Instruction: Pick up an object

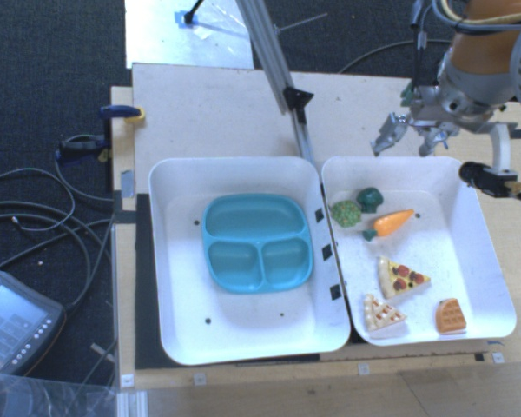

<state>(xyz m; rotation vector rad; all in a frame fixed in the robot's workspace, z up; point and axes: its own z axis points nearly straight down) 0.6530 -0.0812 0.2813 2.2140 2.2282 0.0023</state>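
Two bins sit side by side on the surface (217,111). The left bin (169,259) holds a divided tray (256,241). The right bin (486,259) holds two broccoli pieces (358,207) at the back, a carrot (392,222) beside them, two pizza slices (391,294) nearer front, and a waffle (451,316) front right. The gripper (408,137) hangs above the right bin's back edge.

Both bins (243,337) look like smooth white plastic with a soft sheen. The teal divided tray (257,241) is glossy plastic. The tabletop (208,111) is matt pale board. The slanting pole (265,42) is brushed metal. The floor (43,50) is dark, rough carpet.
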